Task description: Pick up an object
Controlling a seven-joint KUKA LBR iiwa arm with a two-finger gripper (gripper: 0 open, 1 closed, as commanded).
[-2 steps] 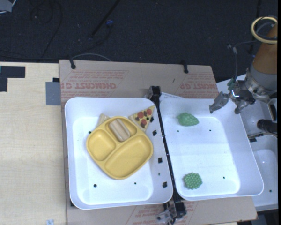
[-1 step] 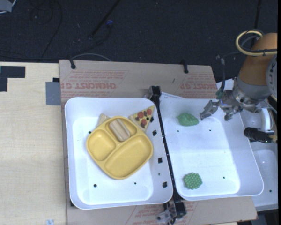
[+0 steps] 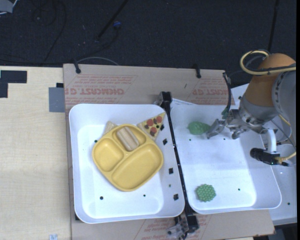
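Green and bumpy, the ball [image 3: 205, 192] sat nearest you in the right bin [image 3: 270, 204], well apart from the gripper [image 3: 216, 129]. Farther back, a green leaf [image 3: 196, 128] lay just beside the fingers, which looked slightly apart with nothing between them. You risked closing on air: the leaf was flat and could slide. Its right edge blurred into the fingers.
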